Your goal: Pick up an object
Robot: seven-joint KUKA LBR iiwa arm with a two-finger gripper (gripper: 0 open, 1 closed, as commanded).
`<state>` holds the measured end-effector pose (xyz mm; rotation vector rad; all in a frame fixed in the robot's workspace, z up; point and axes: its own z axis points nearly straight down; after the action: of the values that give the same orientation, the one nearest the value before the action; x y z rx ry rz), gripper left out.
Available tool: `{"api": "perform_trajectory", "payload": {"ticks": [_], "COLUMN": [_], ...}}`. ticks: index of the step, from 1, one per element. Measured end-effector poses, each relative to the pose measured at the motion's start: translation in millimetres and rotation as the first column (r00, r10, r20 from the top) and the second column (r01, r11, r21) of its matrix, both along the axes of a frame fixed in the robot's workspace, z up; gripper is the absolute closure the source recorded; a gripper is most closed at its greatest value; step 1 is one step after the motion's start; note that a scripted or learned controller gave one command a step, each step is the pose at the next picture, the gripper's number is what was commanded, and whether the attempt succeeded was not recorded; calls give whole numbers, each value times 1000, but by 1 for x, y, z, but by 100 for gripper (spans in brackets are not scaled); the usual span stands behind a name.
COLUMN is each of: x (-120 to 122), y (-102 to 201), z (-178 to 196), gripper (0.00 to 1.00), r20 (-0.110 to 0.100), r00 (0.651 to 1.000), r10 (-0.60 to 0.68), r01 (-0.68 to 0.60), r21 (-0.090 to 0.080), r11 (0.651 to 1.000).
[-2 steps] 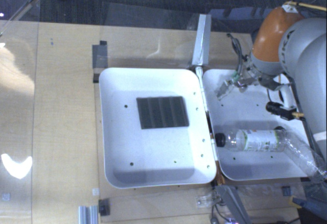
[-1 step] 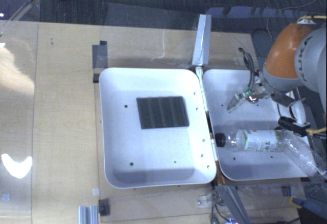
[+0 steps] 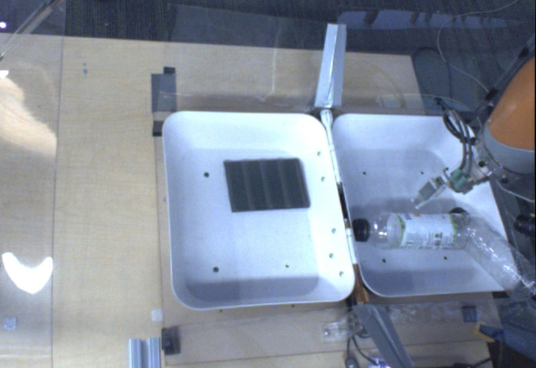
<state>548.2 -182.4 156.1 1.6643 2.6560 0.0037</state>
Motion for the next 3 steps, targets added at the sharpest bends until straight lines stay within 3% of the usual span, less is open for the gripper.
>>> {"api": "perform_trajectory", "payload": {"ticks": [1,2,3], "x": [9,-9,64], "y": [65,85,103], "z": [-66,-65,31], "gripper": [0,0,0], "r20": [8,12,1], "r00": [995,998,996], "r10": [96,62,-92], "r01": [-96,-62,92], "r21": [-1,-1,2], "r11": [995,998,996]}}
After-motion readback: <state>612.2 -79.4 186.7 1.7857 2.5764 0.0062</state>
